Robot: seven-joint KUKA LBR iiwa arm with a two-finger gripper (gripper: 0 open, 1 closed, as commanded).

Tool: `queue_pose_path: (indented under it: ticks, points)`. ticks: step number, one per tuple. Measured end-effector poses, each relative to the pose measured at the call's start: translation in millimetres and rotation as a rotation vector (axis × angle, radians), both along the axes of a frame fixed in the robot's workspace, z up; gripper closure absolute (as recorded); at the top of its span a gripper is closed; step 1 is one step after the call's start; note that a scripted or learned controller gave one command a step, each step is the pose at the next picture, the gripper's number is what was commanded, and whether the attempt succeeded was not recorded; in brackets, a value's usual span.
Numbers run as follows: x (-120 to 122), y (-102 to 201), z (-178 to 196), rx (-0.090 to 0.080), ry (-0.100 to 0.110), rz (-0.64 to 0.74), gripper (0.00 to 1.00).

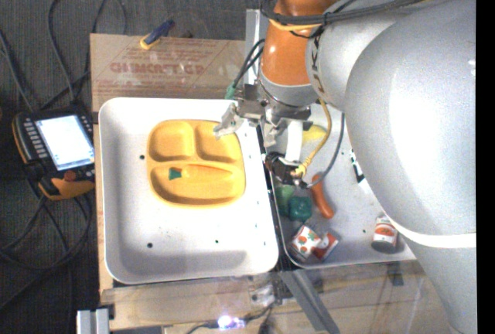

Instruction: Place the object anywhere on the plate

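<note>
The plate (197, 162) looks like smooth yellow plastic with a soft sheen. The bin (124, 247) under it is matt white plastic. Behind that bin lies dull brown cardboard (166, 69). The arm (410, 108) right of the plate has a glossy grey shell.

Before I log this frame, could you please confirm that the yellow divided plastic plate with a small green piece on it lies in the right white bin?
Not quite: the camera view shows the yellow divided plastic plate, with the small green piece on it, in the left white bin, not the right.
</note>
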State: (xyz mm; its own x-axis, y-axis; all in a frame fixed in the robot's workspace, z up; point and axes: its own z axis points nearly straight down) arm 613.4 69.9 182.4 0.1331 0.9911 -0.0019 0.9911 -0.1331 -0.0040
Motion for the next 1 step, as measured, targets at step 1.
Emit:
queue_pose_path:
  ticks: [1]
  points:
    - [-0.6, 1.1, 7.8, 0.0, 0.004, 0.002, 1.0]
